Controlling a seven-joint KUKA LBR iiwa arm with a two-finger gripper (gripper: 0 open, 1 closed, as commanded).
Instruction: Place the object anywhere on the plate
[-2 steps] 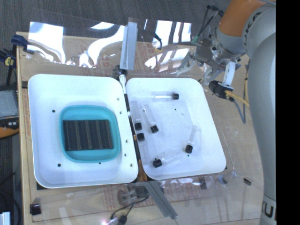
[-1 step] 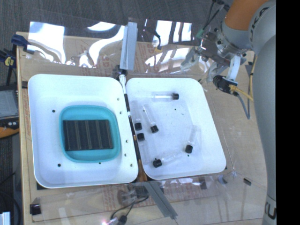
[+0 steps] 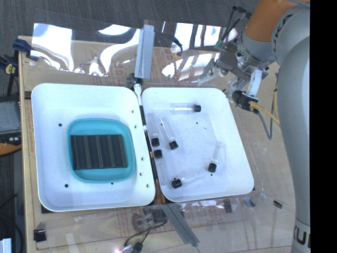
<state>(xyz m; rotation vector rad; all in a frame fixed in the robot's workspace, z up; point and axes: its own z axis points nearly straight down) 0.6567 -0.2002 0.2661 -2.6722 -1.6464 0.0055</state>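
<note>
A teal plate (image 3: 79,133) with a dark slotted insert (image 3: 99,152) lies in the left white bin (image 3: 47,104). Several clear tubes with black caps lie in the right white bin (image 3: 231,136): one near the back (image 3: 184,108), one left of the middle (image 3: 167,133), one at the right (image 3: 215,154) and one at the front (image 3: 187,179). Two more black caps (image 3: 156,147) sit against that bin's left wall. My gripper (image 3: 227,66) hangs above the bench just beyond the right bin's far right corner, away from all the tubes.
A metal bar (image 3: 145,51) stands behind the seam between the bins. Shiny film covers the bench at the back. The grey arm (image 3: 295,115) runs down the right side, with a yellow cable (image 3: 266,115) beside the right bin.
</note>
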